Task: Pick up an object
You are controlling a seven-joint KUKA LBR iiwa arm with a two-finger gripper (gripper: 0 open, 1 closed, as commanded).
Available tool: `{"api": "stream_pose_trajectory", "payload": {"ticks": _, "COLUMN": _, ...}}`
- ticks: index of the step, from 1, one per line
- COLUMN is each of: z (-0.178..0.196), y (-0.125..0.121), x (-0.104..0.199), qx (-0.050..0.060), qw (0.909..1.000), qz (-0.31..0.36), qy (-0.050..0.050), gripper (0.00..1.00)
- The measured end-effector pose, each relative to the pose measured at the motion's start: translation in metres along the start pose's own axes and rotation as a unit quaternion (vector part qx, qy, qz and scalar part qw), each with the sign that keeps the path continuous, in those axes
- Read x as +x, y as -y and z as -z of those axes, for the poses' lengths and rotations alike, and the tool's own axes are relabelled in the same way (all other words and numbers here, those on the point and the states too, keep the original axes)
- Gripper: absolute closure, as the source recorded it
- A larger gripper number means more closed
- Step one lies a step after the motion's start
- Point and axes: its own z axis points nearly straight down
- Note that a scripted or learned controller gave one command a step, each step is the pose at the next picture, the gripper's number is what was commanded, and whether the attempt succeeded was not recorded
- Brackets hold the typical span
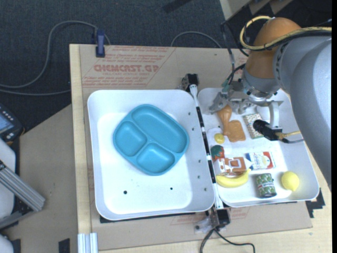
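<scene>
- Carrot point(225, 115) lies in the right bin point(310, 186), just under the gripper point(243, 100); can't tell how its fingers stand.
- Banana point(232, 181), lemon point(290, 181), can point(265, 185) sit along the near edge.
- Left bin point(105, 194) carries a blue tray point(150, 139).
- Cardboard bench point(126, 65), dark carpet point(42, 15) beyond, cables trailing.

The tabletop point(131, 62) is a pale brown board with faded red lettering near its far edge. Two shallow white bins rest on it side by side, touching along a black hinge-like strip. The left bin point(105, 183) takes up most of the board; the right bin point(305, 167) reaches its right edge. A blue clip point(100, 42) sits at the far left corner, with a grey cable point(63, 30) running from it onto the dark carpet. A black clamp point(190, 80) stands just behind the bins' junction.
</scene>
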Motion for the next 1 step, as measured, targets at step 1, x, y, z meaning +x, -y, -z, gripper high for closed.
{"api": "stream_pose_trajectory", "payload": {"ticks": 1, "z": 0.0001, "y": 0.0002, "x": 0.0009, "qx": 0.001, "qw": 1.0000, "qz": 0.000, "qy": 0.000, "gripper": 0.00}}
